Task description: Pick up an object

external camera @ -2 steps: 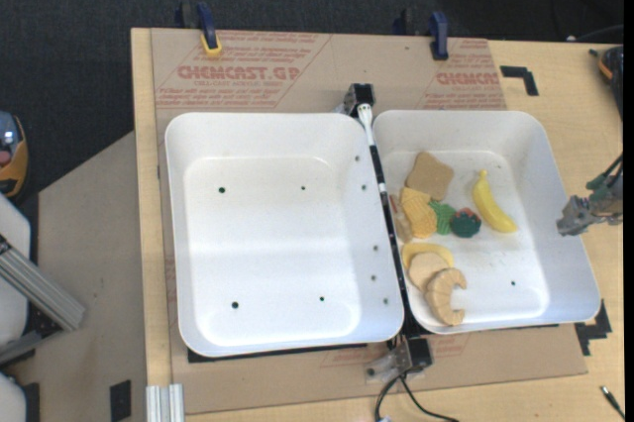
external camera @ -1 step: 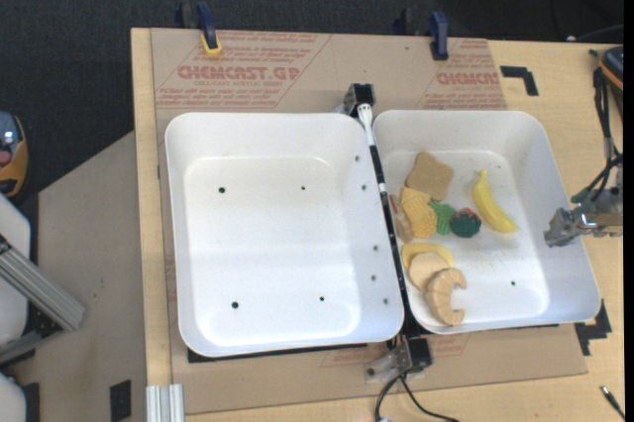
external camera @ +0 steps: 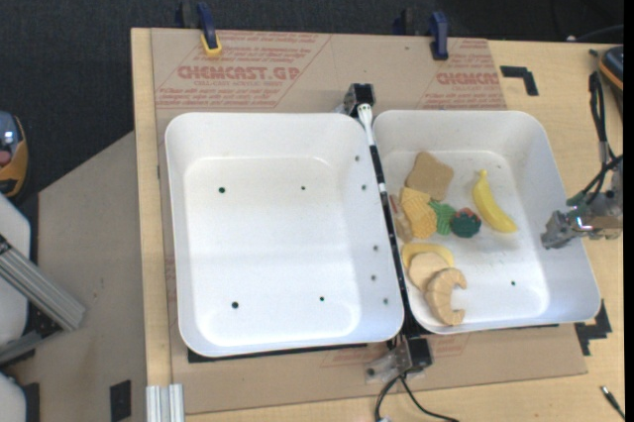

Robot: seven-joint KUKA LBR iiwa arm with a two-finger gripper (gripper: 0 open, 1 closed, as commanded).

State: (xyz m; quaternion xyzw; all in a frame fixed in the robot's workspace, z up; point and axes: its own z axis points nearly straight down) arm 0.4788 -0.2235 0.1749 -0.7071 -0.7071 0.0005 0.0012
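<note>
The right bin (external camera: 525,286) holds a cluster of toy food along its left half. A tan square slice (external camera: 429,174) lies farthest back, with a yellow banana (external camera: 492,203) to its right. In front of them, a yellow-orange waffle-like piece (external camera: 417,213) touches a small green item (external camera: 464,224). Nearer the front are a pale round piece (external camera: 428,262) and a beige crescent-shaped piece (external camera: 447,294), the two touching each other.
The left bin (external camera: 267,232) sits beside the right one, joined by a black strip (external camera: 381,202) along the shared wall. A small metal fitting with cables (external camera: 573,224) sits at the right bin's right rim. Two blue clamps (external camera: 208,22) (external camera: 437,29) hold the cardboard at the back.
</note>
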